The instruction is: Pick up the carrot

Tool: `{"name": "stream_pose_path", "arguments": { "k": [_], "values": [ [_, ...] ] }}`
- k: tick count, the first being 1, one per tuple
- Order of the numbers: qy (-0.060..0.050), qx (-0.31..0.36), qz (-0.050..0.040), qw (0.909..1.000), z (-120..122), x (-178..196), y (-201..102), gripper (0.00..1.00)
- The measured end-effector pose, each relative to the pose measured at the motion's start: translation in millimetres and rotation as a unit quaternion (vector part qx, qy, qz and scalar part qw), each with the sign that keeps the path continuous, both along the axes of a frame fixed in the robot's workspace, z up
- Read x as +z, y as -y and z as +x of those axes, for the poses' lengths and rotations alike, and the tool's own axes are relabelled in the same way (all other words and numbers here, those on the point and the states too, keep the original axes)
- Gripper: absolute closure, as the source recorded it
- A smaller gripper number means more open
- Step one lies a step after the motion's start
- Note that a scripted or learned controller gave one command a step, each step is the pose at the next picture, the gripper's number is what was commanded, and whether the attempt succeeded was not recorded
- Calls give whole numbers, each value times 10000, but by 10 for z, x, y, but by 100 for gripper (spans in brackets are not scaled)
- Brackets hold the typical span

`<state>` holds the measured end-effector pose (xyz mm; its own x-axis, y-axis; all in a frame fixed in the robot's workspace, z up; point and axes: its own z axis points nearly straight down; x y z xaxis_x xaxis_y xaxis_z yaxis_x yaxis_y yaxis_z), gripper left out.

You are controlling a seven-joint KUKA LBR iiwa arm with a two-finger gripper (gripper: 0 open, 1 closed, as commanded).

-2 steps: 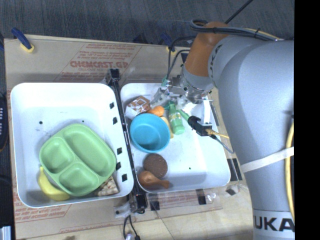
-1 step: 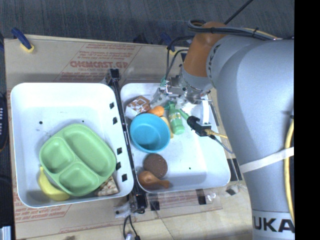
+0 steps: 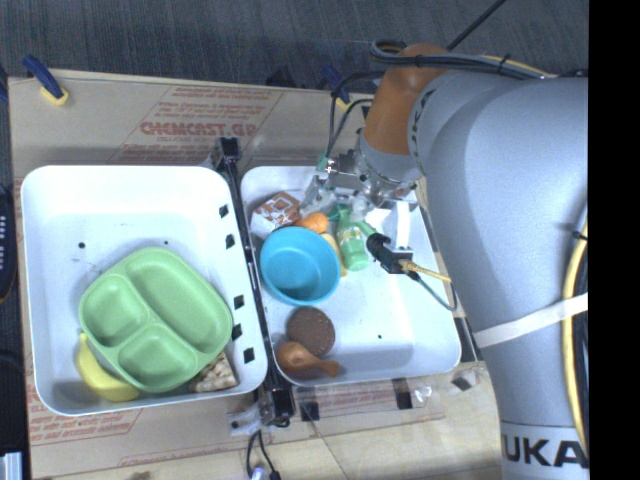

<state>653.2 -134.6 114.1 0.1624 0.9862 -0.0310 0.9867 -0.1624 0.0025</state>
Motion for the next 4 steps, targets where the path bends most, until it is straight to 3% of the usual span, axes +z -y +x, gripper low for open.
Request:
{"name": "stream_pose_path", "arguments": {
  "k": [1, 2, 3, 4],
  "values": [
    [33, -1118, 157, 9936, -101, -34, 60, 0],
    [20, -1588, 118, 9872, -147, -199, 41, 0],
    [-9, -1541, 104, 9880, -151, -96, 57, 100],
    [-14, -1536, 109, 9881, -151, -100, 47, 0]
  ]
}}
